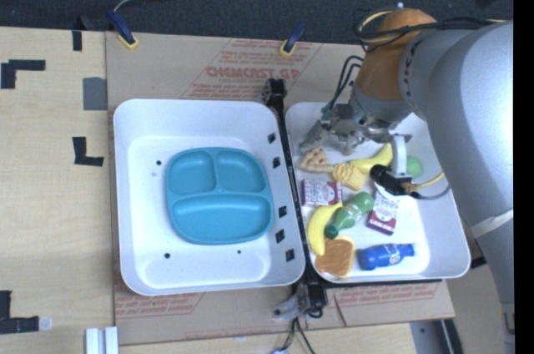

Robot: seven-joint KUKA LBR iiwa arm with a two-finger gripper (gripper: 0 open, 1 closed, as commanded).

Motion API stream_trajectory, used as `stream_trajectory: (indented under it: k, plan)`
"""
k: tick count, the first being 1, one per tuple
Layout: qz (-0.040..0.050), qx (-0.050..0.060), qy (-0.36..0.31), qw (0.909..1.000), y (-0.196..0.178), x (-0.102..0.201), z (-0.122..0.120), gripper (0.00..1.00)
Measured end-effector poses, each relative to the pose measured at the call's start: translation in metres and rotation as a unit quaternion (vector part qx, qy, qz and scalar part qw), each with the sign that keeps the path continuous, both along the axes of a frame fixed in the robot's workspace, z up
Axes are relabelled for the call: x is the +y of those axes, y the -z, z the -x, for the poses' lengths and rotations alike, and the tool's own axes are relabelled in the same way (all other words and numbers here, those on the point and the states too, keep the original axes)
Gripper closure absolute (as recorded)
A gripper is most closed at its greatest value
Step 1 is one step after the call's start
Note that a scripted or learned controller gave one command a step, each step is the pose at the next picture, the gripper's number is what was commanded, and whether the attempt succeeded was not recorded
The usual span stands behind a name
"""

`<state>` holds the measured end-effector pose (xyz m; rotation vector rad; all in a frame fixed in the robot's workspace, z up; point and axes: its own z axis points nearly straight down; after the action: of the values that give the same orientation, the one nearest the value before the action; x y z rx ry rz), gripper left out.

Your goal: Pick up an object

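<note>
Nearest, along the front of the right bin (448, 248): a small blue bottle (385, 255) with a white label, lying on its side; just left of it, a round brown cookie (335, 258) touching the lower end of a curved yellow banana (318, 227).

A little farther in: a green bottle (351, 212) lying aslant against the banana; beside it on the right, a red-and-white packet (383, 214); to the left, a second packet (318, 192), pale with red print.

Farther still: a pale yellow, knobbly corn-like piece (354, 173), a second banana (380, 155), a green ball (411, 166) partly hidden behind a white part of the tool, and a triangular pizza slice (314, 159), tan with red spots, by the bin's left wall.

Directly above the pizza slice and the corn piece, low over the back of the bin: the gripper (341, 132). Impossible to tell how far open, or whether anything is held. Above it, the orange band (390, 64) and the bulky grey arm (471, 110) coming in from the right.

Alongside, in the left bin (132, 177): a blue divided plate (219, 194), lying flat at the middle.

Beneath both: brown cardboard (209, 68), pinned at its far edge by two yellow clamps (291, 42).
</note>
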<state>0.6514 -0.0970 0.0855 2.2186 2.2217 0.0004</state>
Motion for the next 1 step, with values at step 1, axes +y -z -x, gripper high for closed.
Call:
stream_trajectory:
  k: [1]
  plan:
    - [0.0,0.0,0.0,1.0,0.0,0.0,0.0,0.0]
